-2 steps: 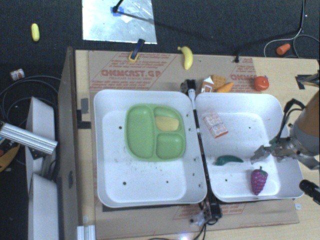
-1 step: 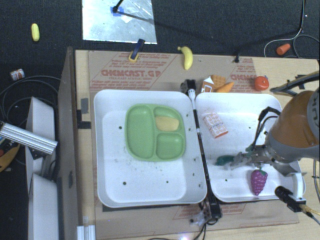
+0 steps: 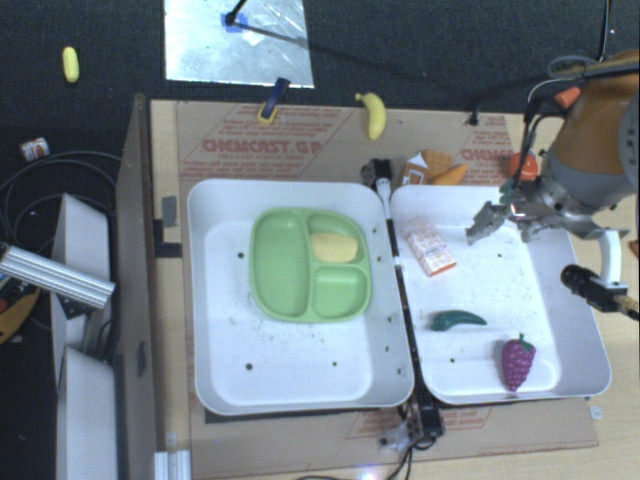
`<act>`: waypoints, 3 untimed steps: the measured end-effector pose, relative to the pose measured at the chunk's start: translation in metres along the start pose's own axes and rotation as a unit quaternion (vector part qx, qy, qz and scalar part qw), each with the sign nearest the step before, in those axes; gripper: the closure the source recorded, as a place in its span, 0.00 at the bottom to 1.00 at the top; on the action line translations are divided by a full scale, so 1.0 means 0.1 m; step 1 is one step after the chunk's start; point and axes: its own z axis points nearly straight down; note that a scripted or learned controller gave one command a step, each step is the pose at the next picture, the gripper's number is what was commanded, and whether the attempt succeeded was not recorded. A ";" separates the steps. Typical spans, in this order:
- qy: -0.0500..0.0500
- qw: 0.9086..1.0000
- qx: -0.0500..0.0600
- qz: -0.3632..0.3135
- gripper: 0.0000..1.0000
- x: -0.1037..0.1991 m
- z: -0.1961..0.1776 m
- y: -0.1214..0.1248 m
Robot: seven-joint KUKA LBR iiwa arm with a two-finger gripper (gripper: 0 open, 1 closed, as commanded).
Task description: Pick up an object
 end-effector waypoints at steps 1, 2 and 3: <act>0.002 1.000 0.013 0.006 0.00 -0.03 0.40 -0.62; 0.002 1.000 0.008 0.004 0.00 0.22 1.27 -0.66; 0.002 1.000 0.008 0.004 1.00 0.21 1.14 -0.66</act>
